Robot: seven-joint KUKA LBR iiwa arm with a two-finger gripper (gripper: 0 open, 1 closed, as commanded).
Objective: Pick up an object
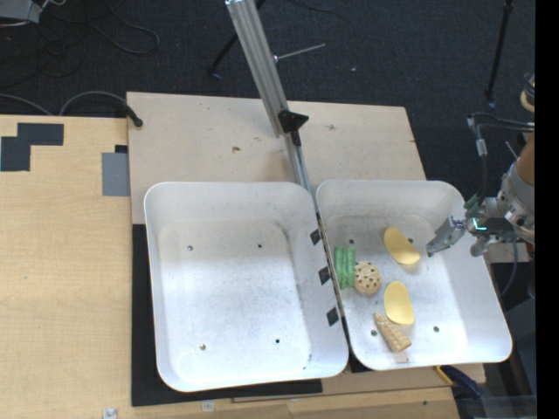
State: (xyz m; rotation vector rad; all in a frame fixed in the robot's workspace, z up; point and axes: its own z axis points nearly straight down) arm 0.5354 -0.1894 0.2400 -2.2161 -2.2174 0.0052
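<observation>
Tool point(447, 236) of the grey arm was seen at the right rim of the right-hand shallow white plastic bin point(454, 343), reaching in over that rim from the right; whether it was released or clenched could not be told at this size, and nothing was seen held in it. The nearest thing to it was the upper yellow oval chip-like piece point(402, 246), which lay on the bin floor just to the left of the tool and slightly lower in the view, with its long axis running from upper left to lower right. A second yellow oval piece point(398, 303) lay further down, with a tan ridged wafer-like block point(392, 332) touching or nearly touching its lower end. A small round beige dotted ball point(366, 278) and a green ribbed block point(345, 267) were placed beside each other against the divider side, well apart from the tool. It was judged that the coming move would call for a short travel leftward and downward onto the upper yellow piece, with the grip set across its narrow width; as the piece looked flat and thin, a slip was considered likely.
</observation>
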